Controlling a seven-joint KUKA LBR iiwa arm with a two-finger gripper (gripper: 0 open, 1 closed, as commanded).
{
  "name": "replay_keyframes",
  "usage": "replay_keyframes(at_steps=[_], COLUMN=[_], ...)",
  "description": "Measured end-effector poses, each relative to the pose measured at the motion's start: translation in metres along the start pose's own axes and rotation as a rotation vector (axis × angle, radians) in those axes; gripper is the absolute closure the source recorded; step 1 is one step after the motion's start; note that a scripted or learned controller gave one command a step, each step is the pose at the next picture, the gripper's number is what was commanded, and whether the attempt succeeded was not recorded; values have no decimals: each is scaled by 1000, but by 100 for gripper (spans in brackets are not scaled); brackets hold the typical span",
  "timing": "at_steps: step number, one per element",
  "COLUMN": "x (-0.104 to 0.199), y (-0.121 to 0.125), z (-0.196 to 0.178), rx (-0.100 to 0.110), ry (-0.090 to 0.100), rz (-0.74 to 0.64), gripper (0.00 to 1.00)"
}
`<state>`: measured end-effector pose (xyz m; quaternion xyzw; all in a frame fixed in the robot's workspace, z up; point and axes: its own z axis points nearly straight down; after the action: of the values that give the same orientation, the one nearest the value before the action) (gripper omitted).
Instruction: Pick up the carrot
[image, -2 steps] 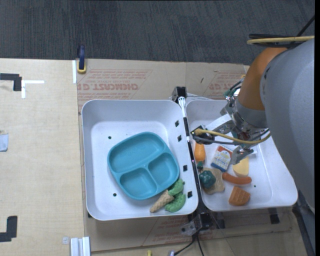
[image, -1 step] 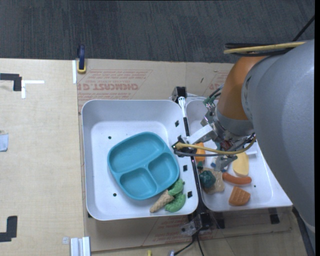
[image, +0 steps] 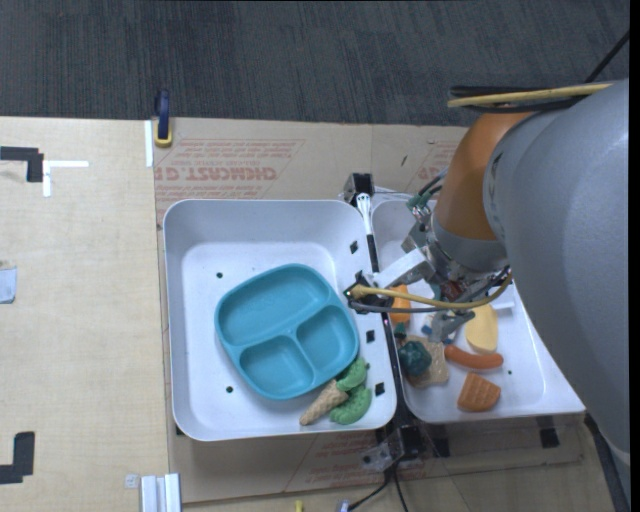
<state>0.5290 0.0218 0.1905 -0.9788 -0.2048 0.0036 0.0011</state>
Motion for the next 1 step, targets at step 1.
replay_keyframes(at_steps=[1], x=[-35], y=[20], z=[0], rx=[1], ry=[1], rz=[128], gripper=[0])
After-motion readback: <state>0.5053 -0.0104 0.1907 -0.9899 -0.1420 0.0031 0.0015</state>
